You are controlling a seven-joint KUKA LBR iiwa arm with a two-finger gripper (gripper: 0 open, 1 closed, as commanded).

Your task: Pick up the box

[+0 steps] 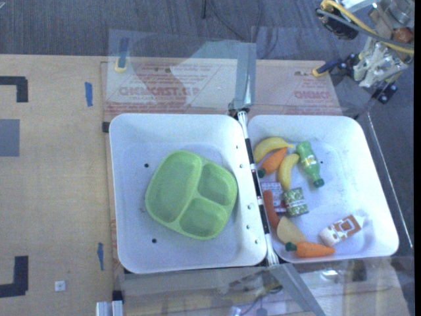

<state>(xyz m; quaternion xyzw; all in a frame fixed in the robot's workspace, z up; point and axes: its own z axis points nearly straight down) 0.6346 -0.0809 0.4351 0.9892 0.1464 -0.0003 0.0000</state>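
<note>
Box [342,230], white with orange print, lay tilted in the right bin [368,176] near its lower right corner, just beside a carrot [313,249]. The claw [376,71] hung well apart, past the bin's upper right corner; its state could not be told. A green divided plate [191,195] sat in the left bin [131,150].

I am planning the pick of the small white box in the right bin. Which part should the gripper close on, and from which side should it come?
Probably the box's two long sides, near its middle, coming straight down. It lies flat and tilted near the right bin's front corner; the carrot sits close at its lower left end, so closing across the narrow width avoids it. The gripper is up at right.
</note>
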